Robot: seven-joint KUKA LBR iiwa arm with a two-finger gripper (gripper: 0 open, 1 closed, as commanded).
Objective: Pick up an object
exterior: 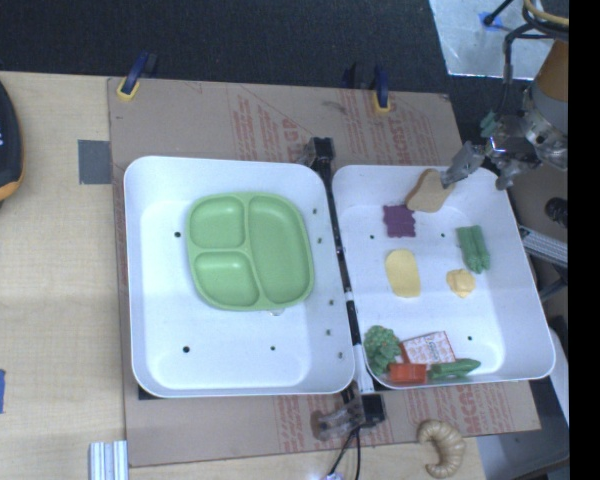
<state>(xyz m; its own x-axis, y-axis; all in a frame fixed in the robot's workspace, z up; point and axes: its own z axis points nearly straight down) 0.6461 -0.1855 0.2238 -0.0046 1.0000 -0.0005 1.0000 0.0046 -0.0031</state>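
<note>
1. Step: looks like the lift stage of a pick. The jaws (458,171) sit over the far edge of the right bin (525,298), with a tan piece (427,193) at their tip.
2. Jaw state: closed down narrow on the tan piece's far end, as far as this angle shows; the piece hangs tilted, its low end over the bin floor next to the purple item (399,220).
3. Whether the piece is clear of the floor, can't tell from above.
4. Arm pose: the arm (540,118) comes in from the right at the far corner, wrist angled down and left toward the bin.
5. Next move, a guess: raise straight up and keep the grip firm; hold is on one end only, so the piece could swing or slip.
6. Other things in the right bin: yellow piece (403,273), small yellow bit (461,282), green piece (472,247), and a cluster at the near edge (420,355).
7. Left bin (155,348) holds a green tray (250,250).
8. A croissant (443,445) lies on the surface near the right bin, outside it.
</note>
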